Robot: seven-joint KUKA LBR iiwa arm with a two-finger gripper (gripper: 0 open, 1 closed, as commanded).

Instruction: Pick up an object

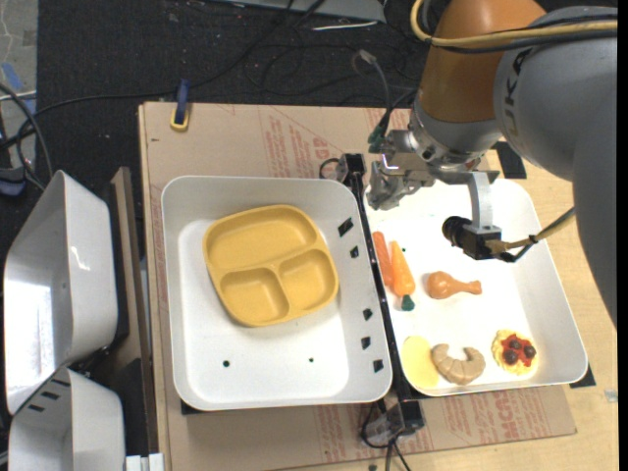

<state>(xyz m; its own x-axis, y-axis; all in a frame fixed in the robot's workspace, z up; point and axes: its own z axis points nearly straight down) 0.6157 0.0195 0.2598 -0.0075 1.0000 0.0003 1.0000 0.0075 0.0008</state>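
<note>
While the gripper [391, 186] hangs over the right bin's [549, 292] upper left corner, I cannot tell whether it is open. Orange plastic toy carrot [396, 267] lies along that bin's left wall. Judged light, rigid, slightly slick; grasp across its mid-body.

- Bright, even light falls from overhead; both white bins read clean, close to overexposed.
- The left bin [265, 376] shows a soft sheen on its floor around the yellow tray [270, 263], whose shadow is faint and hugs its edge.
- The arm [491, 57] casts a dark, compact shadow on the right bin [559, 312] floor, just below the wrist.
- A glossy highlight sits on the arm's orange band.
- The floor beyond the bench [255, 130] is dim, cables barely legible.
- Focus is moderately sharp; small food items in the right bin look slightly soft and grainy.
</note>
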